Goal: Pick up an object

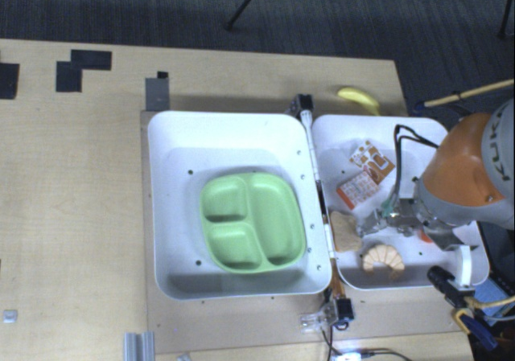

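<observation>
In the right bin (418, 128), my gripper (376, 221) hangs low near the middle, reaching in from the right under the orange wrist band. A tan croissant-shaped toy (383, 258) lies just below it by the bin's front wall. A pale beige wedge (344, 231) sits to the gripper's left against the divider. Just above the gripper is an orange and white packet (356, 189), and a second patterned orange packet (372, 160) lies farther back. Nothing visibly sits in the gripper.
The left bin (169, 190) holds a green three-compartment plate (252, 221). A yellow banana (359, 98) lies on the bench behind the right bin. The arm's body covers the right bin's right side.
</observation>
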### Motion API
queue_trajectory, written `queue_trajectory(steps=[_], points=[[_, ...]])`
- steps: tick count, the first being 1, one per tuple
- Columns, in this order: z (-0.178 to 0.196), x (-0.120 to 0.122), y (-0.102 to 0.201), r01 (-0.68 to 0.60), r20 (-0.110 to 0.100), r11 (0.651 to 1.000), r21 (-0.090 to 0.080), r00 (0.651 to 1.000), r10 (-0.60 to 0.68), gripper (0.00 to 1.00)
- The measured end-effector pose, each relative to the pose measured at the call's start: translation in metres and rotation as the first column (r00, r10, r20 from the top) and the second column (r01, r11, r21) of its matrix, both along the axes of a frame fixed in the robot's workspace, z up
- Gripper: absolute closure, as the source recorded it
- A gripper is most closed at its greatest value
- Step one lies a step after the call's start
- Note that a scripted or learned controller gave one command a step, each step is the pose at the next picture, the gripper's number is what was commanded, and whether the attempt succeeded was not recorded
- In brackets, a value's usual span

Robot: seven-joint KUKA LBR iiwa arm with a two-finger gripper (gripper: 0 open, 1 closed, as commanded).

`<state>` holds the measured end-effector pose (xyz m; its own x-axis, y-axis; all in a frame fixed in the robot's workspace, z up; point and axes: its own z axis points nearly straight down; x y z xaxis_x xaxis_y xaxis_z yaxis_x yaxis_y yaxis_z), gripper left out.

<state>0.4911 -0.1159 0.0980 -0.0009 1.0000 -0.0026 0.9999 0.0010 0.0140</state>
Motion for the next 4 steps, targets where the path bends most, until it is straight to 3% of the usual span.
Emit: queue_trajectory(steps=[1, 2, 3, 4], points=[[0.011, 0.002, 0.001, -0.001, 0.004, 1.000, 0.000, 1.000, 0.001, 1.00], [0.010, 0.002, 0.001, -0.002, 0.003, 1.000, 0.000, 1.000, 0.002, 0.00], [0.021, 0.003, 0.001, -0.003, 0.007, 1.000, 0.000, 1.000, 0.003, 1.00], [0.021, 0.003, 0.001, -0.004, 0.007, 1.000, 0.000, 1.000, 0.004, 0.00]])
